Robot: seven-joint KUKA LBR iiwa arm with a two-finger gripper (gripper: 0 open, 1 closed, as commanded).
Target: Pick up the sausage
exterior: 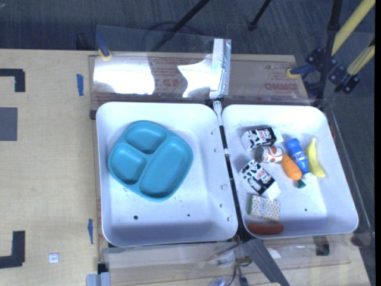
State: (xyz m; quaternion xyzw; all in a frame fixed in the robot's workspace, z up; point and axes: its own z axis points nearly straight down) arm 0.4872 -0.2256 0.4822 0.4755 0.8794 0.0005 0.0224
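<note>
Along the near edge of the right bin (342, 159) we spot the sausage (265, 228), a dark red thing lying flat against the rim, close to that bin's near-left corner. Just behind it sits a small speckled packet (265, 207), and further back two black-and-white cartons: one (258, 177) tilted toward the middle of the left side, the other (259, 137) up near the far-left corner. Between those two we have a small can (271, 154) on its side. Moving toward the right edge (a colourful little row here) come a carrot (291, 167), a blue bottle (296, 153) and a banana (315, 158), lying side by side, packed close. Over in the left bin (119, 219) a blue divided plate (150, 159) rests alone, nearer the far-left corner. As for the gripper, we cannot tell the state of its fingers at this moment.
</note>
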